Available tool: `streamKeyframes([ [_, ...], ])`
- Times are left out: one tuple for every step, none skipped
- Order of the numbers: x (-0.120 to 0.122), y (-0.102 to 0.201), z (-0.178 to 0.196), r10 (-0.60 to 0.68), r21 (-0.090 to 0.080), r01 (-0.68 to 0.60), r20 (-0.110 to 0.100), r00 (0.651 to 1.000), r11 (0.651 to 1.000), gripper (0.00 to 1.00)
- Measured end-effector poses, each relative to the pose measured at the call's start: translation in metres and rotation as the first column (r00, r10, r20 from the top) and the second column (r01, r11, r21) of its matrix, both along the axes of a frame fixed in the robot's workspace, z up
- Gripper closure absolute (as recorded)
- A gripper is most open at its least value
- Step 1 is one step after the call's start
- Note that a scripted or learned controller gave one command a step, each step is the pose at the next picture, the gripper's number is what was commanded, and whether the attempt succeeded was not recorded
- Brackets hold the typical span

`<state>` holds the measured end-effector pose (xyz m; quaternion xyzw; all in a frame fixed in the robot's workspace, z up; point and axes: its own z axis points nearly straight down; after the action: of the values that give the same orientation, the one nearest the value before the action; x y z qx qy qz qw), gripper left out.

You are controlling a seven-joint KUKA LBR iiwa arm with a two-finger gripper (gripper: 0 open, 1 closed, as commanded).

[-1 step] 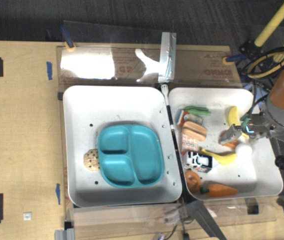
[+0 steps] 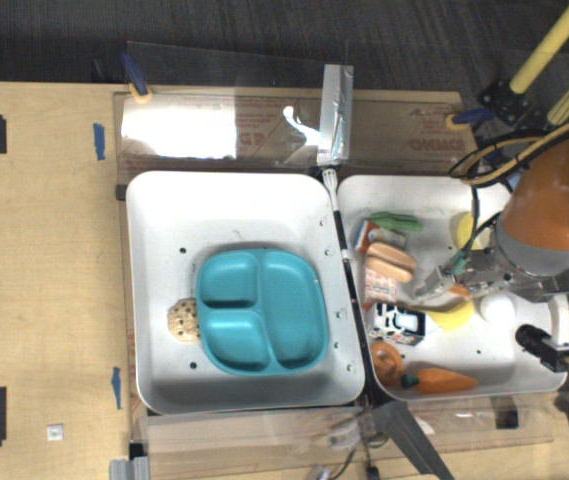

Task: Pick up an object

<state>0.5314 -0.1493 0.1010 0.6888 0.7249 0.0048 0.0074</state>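
Note:
My gripper is low in the right bin, near its middle, with the grey and orange arm coming in from the right. It sits just right of a tan hot-dog bun and just above a yellow fruit. A small orange piece lies right at its tip; whether it is held is unclear. A carrot lies along the bin's front, with an orange round item beside it. A black-and-white packet lies left of the yellow fruit.
The left bin holds a teal divided plate and a cookie at the plate's left. A green item and another yellow piece lie at the right bin's back. Cables and a yellow pole stand at the upper right.

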Motion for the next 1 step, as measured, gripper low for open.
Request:
streamKeyframes([
  [0.0648,0.0185,0.1314,-0.092,0.003,0.093,-0.007,0.996,0.996,0.00],
])
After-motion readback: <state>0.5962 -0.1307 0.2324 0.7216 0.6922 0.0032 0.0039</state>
